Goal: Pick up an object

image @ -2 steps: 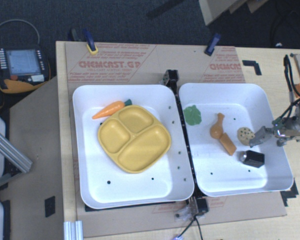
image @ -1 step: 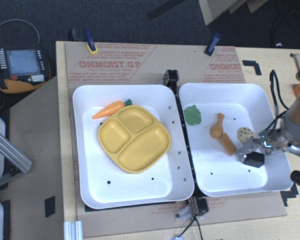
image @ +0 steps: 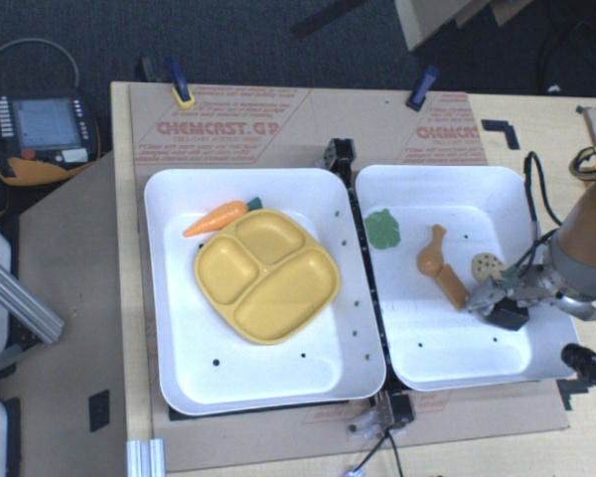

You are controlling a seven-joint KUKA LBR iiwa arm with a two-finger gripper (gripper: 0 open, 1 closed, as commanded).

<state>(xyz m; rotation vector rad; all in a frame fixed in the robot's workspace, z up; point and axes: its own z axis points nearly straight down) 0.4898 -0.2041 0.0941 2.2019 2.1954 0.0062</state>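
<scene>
Gripper (image: 497, 304) low in the right bin (image: 457, 361), beside the wooden spoon (image: 442, 266).
Fingers too blurred to tell their state; the spoon lies on the bin floor, a green piece (image: 382, 229) and speckled disc (image: 487, 263) nearby.

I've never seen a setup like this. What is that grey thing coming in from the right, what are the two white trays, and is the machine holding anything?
You are looking down at a slant from one camera fixed above a workbench. The grey shape at the right is a robot arm; its gripper, a two-finger hand, hangs low over the right bin. The view does not let me tell whether it holds anything. That bin contains a green leafy toy, a brown wooden spoon-like piece and a small speckled round piece near the gripper. The left bin holds a yellow divided plate and a toy carrot lying along its upper edge. The arm's job is to pick up one object.
</scene>
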